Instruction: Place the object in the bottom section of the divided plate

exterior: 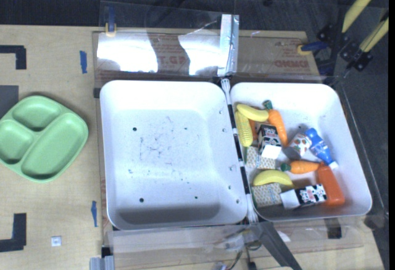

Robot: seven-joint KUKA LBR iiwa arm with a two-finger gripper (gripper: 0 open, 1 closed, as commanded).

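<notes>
Step in hand, as I judge it: pre-pick. Nothing is lifted yet and the divided plate has nothing in it. Gripper state: can't tell.

Landmark = the seam between the two bins.

- Right bin, just right of the seam: all the clutter sits here. A banana is hard against the seam near the top, with a yellow corn cob just below it. A carrot lies right of those. A second banana lies lower down near the seam, and a second carrot is right of it. A blue-and-white bottle and an orange bottle are furthest from the seam. Small black-and-white cartons and other bits are mixed in between, touching one another.
- Left bin, left of the seam: bare white floor, some scuff marks.
- Divided plate: green, three sections, well left of the seam, outside both bins on the wooden bench. Its large section is the one toward the bottom right.

Task doesn't name the object, so presumably it's one from the right-bin pile. Next move calls for a pick out of tightly packed items. The edge pieces look easiest, then a long carry across the left bin to the plate's bottom section.
</notes>
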